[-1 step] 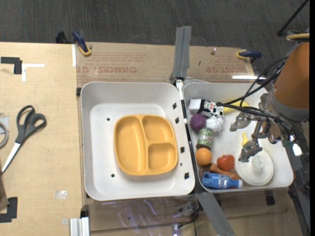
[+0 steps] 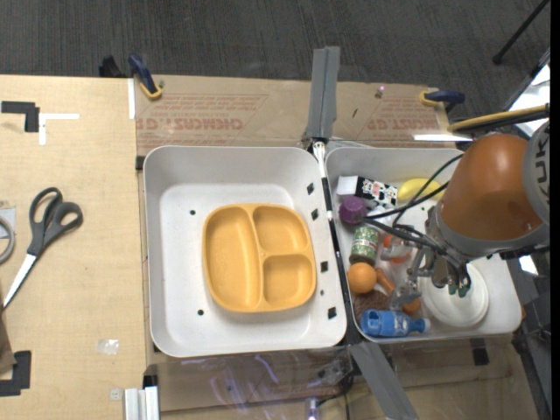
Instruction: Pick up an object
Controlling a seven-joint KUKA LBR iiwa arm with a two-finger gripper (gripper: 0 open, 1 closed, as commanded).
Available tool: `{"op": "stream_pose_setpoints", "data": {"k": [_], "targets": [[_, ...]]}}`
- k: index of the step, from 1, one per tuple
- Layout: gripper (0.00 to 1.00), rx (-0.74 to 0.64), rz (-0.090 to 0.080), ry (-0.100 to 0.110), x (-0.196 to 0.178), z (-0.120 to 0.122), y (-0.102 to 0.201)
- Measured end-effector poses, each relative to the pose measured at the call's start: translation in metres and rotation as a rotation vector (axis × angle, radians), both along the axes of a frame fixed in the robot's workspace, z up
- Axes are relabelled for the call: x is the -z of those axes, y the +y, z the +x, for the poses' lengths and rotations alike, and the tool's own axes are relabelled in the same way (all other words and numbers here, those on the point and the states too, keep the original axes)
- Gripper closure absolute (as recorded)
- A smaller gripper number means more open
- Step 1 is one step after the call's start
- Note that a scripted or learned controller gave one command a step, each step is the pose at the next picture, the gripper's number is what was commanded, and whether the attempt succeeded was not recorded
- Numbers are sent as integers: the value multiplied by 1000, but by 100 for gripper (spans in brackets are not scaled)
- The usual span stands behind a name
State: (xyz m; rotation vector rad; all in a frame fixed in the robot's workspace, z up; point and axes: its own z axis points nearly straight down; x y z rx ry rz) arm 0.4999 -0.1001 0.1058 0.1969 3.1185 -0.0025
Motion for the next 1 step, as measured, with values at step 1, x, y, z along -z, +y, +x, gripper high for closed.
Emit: {"op": "stream_pose_setpoints", "data": {"k": [1], "targets": [[0,36,-1,-12,8,-4,8]]}}
